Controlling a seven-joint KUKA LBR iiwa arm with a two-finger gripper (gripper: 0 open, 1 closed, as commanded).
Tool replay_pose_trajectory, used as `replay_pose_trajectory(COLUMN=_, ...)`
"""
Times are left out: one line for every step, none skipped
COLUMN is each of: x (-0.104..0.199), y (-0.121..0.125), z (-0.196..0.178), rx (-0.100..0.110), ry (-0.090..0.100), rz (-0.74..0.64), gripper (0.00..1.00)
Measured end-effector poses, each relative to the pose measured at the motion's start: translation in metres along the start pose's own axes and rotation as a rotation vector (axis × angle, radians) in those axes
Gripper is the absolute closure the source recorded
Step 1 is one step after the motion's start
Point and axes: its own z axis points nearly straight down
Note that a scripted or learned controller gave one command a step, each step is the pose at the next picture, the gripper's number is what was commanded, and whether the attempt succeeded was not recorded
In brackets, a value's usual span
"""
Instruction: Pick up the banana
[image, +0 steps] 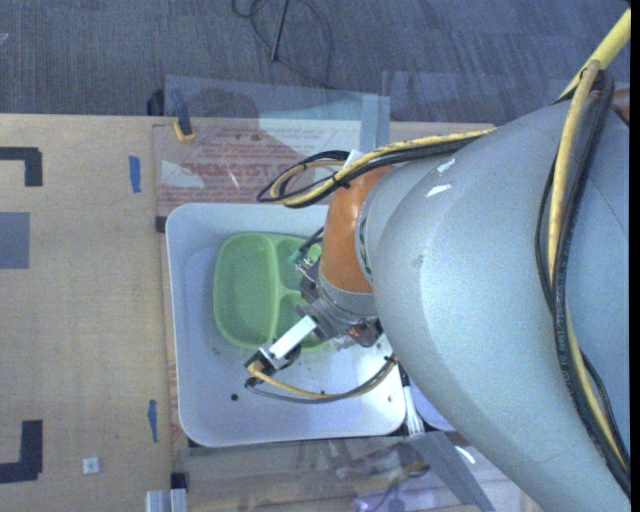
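The arm (480, 300) hangs low over the white bin (195, 400), its wrist above the right half of the green dish (245, 290); its bulk hides that side of the bin, so you cannot tell where the banana lies, though on or beside the dish under the wrist seems likeliest; nor can you tell whether the jaws are released, clenched or grasping anything. Treat the step as the approach and closing on the fruit, and count nothing as held until you see it between the jaws; set them across the banana's narrow width, near its middle, since a grip near an end would probably let the curved fruit swing; close gently, for it is soft; mind the dish's rim and its raised divider, which could stop one jaw short; lift straight and slowly, and watch that the dish stays down; if the jaws rise bare, draw the arm aside so the bin comes into sight, then aim again.
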Motion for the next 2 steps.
replay_pose_trajectory(x=0.06, y=-0.034, z=-0.113, rx=0.0, ry=0.0, rz=0.289, gripper=1.0)
replay_pose_trajectory(x=0.067, y=-0.026, z=-0.084, rx=-0.003, ry=-0.007, rz=0.312, gripper=1.0)
